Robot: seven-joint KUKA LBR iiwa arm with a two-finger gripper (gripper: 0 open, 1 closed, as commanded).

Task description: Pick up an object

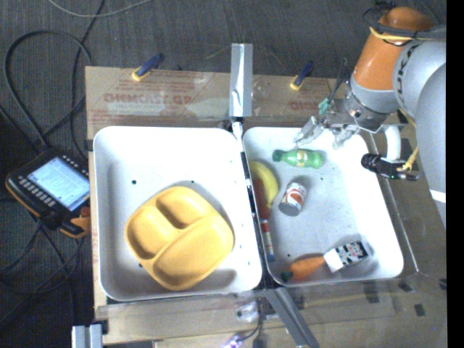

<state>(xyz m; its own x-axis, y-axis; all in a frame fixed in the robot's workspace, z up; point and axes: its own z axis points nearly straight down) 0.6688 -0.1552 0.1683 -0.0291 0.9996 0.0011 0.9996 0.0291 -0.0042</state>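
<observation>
1. Nearest, in the right bin (pixel 391 227), a carrot (pixel 307 267) lies along the front wall, touching a small black-and-white box (pixel 348 254).
2. In the left bin (pixel 116 165), a yellow divided plate (pixel 180 236) rests tilted toward the front.
3. Mid right bin: a can (pixel 293 198) on its side, near a banana (pixel 265 183) and a pen (pixel 264 227) along the left wall.
4. Farther back, a green bottle (pixel 299 158) lies flat.
5. The gripper (pixel 324 132) hangs just above the bottle, its fingers spread, pinching nothing.
</observation>
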